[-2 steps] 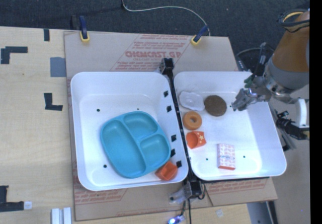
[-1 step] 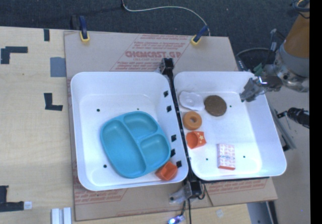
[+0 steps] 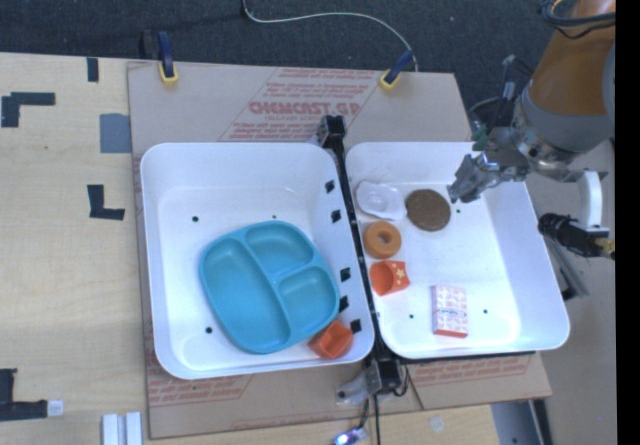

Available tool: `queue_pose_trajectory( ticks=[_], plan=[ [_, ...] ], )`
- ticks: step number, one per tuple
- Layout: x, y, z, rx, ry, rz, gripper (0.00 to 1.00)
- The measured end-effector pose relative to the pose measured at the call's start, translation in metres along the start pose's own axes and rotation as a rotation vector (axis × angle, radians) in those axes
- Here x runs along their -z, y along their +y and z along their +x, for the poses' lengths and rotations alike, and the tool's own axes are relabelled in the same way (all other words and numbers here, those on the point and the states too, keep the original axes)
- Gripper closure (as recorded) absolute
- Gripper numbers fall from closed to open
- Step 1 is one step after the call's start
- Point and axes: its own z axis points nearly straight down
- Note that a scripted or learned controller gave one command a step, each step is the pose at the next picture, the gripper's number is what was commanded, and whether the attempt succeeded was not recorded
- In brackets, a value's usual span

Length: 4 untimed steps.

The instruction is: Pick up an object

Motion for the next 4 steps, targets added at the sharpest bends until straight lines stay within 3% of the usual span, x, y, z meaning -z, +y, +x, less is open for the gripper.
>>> queue_pose_trajectory(
  ticks=[3, 4],
  plan=[
    [-0.037, -0.014, 0.168, 0.002, 0.0, 0.003, 1.0],
    [-0.028, -0.01, 0.223, 0.002, 0.001, 0.001, 1.0]
  ],
)
